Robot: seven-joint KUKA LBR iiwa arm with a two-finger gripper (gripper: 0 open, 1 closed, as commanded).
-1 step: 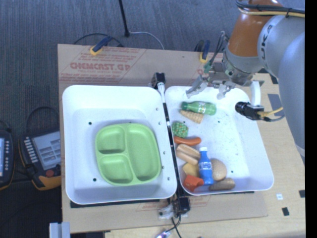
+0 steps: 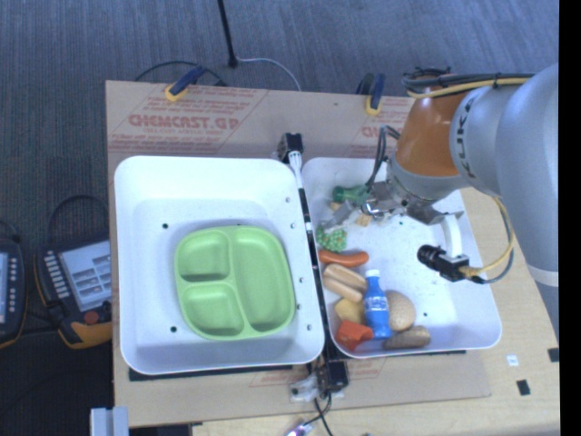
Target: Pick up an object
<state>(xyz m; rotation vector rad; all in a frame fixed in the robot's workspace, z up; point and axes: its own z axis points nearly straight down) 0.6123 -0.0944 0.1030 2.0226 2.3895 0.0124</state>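
Gripper (image 2: 363,205) low in right bin (image 2: 472,321), finger state indiscernible; green toy (image 2: 346,193) just beside it, left.

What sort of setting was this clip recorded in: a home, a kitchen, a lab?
Most likely a robotics lab or test cell. Two white bins sit on a board clamped to a bench over grey carpet, one holding a green divided tray, the other toy food under the gripper; loose cables run around the setup.

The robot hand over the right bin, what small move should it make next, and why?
Probably a short descent. The hand hangs at the upper left of the right white bin, above a small green toy, with the orange carrot and hot dog lying nearer the camera.
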